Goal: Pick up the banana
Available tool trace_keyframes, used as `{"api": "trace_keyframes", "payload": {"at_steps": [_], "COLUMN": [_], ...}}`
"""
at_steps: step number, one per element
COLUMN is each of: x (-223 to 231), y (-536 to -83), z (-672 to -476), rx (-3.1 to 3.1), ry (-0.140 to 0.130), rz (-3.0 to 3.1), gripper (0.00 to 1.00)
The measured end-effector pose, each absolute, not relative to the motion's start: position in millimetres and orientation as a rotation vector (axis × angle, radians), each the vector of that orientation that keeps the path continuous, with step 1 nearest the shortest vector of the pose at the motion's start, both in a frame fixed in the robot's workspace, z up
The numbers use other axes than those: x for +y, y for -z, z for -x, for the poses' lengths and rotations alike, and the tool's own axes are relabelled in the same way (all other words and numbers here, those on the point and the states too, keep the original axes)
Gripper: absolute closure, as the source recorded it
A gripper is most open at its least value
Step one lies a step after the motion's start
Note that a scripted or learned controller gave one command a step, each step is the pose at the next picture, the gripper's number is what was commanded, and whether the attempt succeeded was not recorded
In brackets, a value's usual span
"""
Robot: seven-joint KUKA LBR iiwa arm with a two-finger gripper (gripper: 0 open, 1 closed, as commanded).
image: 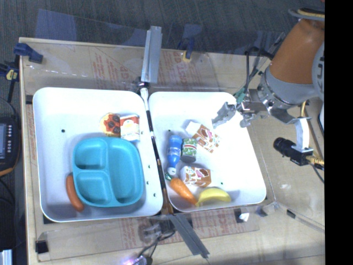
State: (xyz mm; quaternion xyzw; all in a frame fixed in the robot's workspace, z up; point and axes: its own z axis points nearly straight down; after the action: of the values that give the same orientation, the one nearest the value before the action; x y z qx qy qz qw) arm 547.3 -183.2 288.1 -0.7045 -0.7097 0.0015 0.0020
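The yellow banana [213,196] lies at the near edge of the right bin [245,164], beside an orange carrot [181,189]. My gripper [224,114] hovers over the far right part of that bin, well behind the banana and apart from it. Nothing shows between its fingers.
The right bin also holds a blue bottle [174,151], a green can [188,149] and small printed cartons [205,137]. In the left bin [47,148] sit a blue divided tray [108,171], a sausage [74,192] and a snack packet [121,125]. A metal divider bar [150,54] runs between the bins.
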Motion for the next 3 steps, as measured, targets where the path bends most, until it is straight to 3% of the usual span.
{"api": "trace_keyframes", "payload": {"at_steps": [1, 2, 3], "x": [-211, -211, -185], "y": [-160, -115, -114], "z": [-476.4, -484.0, -485.1], "rx": [-2.295, -2.367, -2.489], "ry": [-0.004, 0.018, 0.01], "rz": [2.137, 2.09, 1.974], "gripper": [0.0, 0.0, 0.0]}}
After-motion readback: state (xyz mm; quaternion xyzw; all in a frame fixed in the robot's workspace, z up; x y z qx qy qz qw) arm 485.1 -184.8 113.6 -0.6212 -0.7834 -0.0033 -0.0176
